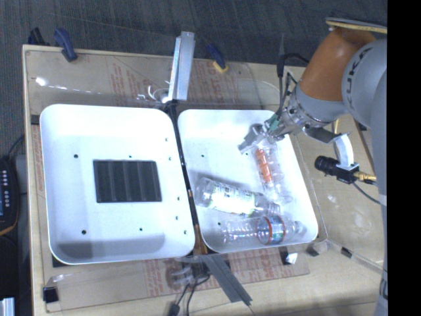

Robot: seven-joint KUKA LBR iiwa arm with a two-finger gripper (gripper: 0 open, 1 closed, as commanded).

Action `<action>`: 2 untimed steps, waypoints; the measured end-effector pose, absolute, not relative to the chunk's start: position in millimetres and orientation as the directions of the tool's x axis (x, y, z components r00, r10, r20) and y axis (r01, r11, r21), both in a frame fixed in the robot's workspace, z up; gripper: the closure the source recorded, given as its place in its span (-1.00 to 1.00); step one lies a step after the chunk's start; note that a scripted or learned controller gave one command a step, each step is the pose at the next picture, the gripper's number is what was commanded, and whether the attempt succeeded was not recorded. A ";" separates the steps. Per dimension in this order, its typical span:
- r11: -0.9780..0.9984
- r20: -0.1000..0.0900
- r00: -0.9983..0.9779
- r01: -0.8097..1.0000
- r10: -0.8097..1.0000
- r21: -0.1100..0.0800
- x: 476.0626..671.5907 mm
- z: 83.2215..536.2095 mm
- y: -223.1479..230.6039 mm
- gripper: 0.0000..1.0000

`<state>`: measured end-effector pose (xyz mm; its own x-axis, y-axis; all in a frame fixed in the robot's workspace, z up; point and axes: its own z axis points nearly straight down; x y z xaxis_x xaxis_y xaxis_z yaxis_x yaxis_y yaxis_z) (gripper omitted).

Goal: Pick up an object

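- Used the right bin (197, 137) as landmark for all places below.
- Gripper (258, 135) seen low over the bin's far right quarter, just inside the far wall, fingers pointing toward the bin's left.
- Jaw state: could not tell; fingertips blurred into clear plastic, no gap resolved.
- Clear bottle with an orange label (268, 168) lay just beneath and near-side of the gripper. Long axis ran from the bin's far wall toward its near wall, leaning slightly right. One end met the fingertips; the other pointed at the near right corner. Contact versus mere overlap not resolved.
- Second clear bottle, white and green label (227, 198), lay in the bin's near half, left of centre. Long axis ran nearly across the bin, left end slightly farther from the near wall than the right end.
- Third clear bottle, blue and red label (262, 229), lay along the bin's near wall. Long axis parallel to that wall; one end toward the near right corner.
- Second and third bottles close together, possibly touching near the middle of the bin; could not confirm.
- Left bin (66, 137) adjoined the landmark on its left; held a dark ribbed rectangular block (127, 181) near its centre.
- Arm, with orange band (332, 64), entered past the landmark's far right corner.
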<state>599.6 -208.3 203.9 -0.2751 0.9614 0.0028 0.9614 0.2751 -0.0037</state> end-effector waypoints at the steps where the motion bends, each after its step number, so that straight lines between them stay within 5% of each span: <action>1: 0.326 0.006 -0.326 0.945 0.945 -0.007 594.5 204.3 -208.3 -1.00; 2: 0.439 0.003 -0.439 0.899 0.899 -0.003 584.3 193.2 -208.7 -1.00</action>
